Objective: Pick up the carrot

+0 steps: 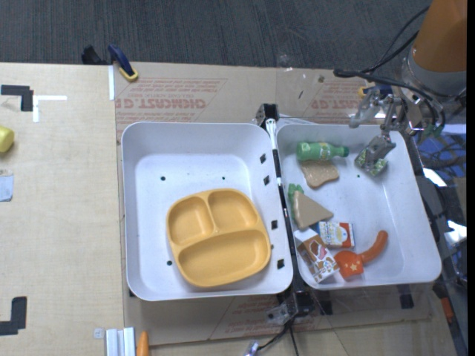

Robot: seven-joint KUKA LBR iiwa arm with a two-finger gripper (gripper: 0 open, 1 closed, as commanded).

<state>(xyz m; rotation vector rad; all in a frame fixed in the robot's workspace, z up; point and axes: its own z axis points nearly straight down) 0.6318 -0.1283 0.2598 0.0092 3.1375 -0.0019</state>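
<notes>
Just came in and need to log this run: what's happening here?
The arm's tool hangs over the far right part of the right bin. The carrot lies untouched near that bin's front, beside a red tomato-like piece. A yellow divided plate sits in the left bin.

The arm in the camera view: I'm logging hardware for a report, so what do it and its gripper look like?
The arm shows a broad orange band over a grey section. Black cables loop from it toward the wrist. The gripper is bare silvery metal with thin fingers, its tip greenish-grey.
</notes>
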